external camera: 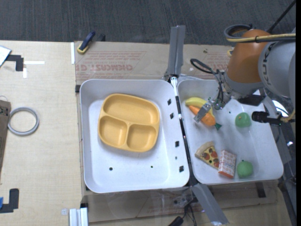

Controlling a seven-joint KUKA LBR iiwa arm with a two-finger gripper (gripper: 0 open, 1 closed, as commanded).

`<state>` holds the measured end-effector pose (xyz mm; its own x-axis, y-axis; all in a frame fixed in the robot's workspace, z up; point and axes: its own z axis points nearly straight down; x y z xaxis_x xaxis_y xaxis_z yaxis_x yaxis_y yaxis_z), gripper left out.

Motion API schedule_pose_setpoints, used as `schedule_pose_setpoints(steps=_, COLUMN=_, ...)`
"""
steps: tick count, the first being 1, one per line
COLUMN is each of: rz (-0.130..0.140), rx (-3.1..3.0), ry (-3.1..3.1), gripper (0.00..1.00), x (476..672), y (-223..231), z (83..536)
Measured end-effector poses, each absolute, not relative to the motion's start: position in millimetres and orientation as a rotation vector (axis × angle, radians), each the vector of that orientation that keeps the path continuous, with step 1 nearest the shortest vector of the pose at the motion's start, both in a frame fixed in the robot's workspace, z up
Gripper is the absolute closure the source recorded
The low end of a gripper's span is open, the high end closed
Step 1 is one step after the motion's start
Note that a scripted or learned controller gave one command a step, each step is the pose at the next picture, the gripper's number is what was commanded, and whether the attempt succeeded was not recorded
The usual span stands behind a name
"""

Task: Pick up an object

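In the right bin [263, 145], my gripper [209, 108] hangs low at the upper left, right over an orange carrot [208, 120] and just beside a yellow banana [194, 100]. It overlaps the carrot's upper side from this angle. I cannot make out whether the carrot is in its grasp. A green apple [242, 120] lies to the right of the gripper. A pizza slice [208, 153], a red and white carton [227, 164] and a second green fruit [245, 169] lie near the bin's front edge.
The left bin [89, 140] holds a yellow divided plate [129, 122]. A grey divider post [177, 51] stands behind the two bins. On the bench at far left lies a tape roll [22, 121]. The arm's orange band [247, 55] sits above the right bin's back edge.
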<state>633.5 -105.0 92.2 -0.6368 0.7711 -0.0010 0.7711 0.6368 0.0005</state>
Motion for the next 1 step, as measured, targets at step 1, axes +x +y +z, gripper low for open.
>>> schedule_pose_setpoints(steps=1, rz=0.002, rx=1.345, ry=2.835, gripper=1.0, x=634.0, y=-106.7, z=101.9)
